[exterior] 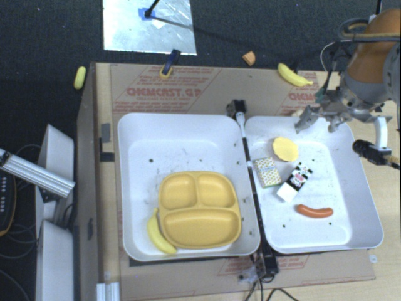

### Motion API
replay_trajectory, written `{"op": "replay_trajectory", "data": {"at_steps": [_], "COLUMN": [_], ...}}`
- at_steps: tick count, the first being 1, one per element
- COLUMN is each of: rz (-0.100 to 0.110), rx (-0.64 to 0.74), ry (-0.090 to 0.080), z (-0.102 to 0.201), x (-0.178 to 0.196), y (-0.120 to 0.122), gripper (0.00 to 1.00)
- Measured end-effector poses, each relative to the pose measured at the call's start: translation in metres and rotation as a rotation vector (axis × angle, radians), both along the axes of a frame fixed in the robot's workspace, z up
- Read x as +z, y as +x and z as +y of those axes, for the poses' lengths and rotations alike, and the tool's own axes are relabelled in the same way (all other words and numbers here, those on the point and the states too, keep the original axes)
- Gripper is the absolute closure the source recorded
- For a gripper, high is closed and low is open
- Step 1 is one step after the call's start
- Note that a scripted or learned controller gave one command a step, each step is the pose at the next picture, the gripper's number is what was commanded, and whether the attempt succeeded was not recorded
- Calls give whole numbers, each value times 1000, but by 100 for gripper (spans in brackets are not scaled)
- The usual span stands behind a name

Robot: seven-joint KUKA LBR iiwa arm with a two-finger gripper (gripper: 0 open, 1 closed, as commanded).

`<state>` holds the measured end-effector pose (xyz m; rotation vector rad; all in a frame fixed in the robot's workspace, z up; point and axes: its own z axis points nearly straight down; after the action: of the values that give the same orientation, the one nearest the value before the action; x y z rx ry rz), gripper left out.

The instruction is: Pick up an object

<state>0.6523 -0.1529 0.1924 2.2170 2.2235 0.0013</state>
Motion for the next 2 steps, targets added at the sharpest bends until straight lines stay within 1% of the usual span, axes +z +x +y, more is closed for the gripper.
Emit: {"op": "replay_trajectory", "data": {"at_steps": [1, 2], "rz": [3, -4], "rx": [2, 4], "ry": [2, 0], "z": [43, 42], "x": [-110, -96], "y": [16, 18], "gripper": [0, 100]}}
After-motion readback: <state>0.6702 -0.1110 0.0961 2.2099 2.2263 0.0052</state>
